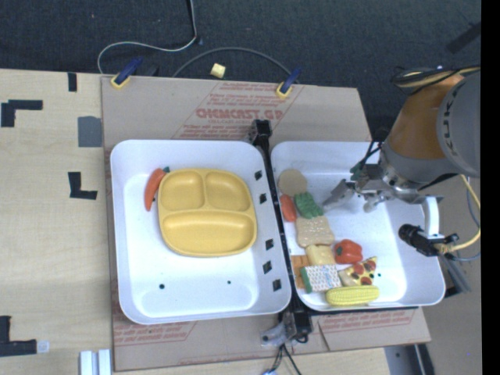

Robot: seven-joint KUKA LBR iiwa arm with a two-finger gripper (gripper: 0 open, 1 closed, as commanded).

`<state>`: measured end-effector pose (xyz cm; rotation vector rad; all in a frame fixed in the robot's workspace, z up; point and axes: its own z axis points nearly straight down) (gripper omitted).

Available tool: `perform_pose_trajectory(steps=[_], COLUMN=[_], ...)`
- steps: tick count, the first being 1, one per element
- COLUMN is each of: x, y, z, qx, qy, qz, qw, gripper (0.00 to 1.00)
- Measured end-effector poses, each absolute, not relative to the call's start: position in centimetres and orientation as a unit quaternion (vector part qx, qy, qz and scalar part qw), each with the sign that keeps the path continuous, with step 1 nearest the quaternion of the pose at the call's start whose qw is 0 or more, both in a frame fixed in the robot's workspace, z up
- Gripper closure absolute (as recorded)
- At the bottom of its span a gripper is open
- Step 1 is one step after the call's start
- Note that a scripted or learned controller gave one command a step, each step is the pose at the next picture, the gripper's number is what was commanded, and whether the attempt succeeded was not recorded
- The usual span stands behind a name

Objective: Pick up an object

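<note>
Just left of the end effector (337, 196) (fingers' state unclear) lies a green toy (308, 205).

The arm (437, 131) runs off the right edge, and the pincer (344, 194) fingers blur together.

Tray (208, 223) in left bin (133, 287)

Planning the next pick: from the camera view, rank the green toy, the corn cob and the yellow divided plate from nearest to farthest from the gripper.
Measured from the gripper:
1. Green toy, just left of it, right bin.
2. Corn cob, right bin's front edge.
3. Yellow divided plate, left bin.
</note>
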<state>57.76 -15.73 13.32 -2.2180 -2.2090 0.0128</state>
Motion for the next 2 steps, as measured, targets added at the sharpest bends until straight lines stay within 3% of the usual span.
perform_pose_trajectory(steps=[1, 2], x=[49.0, 53.4], y=[-16.5, -13.0], z=[8.6, 8.6], qx=[-0.710, -0.706], qy=[-0.704, -0.708], qz=[-0.0005, -0.0001], qw=[-0.003, -0.002], gripper=[0.00, 0.00])
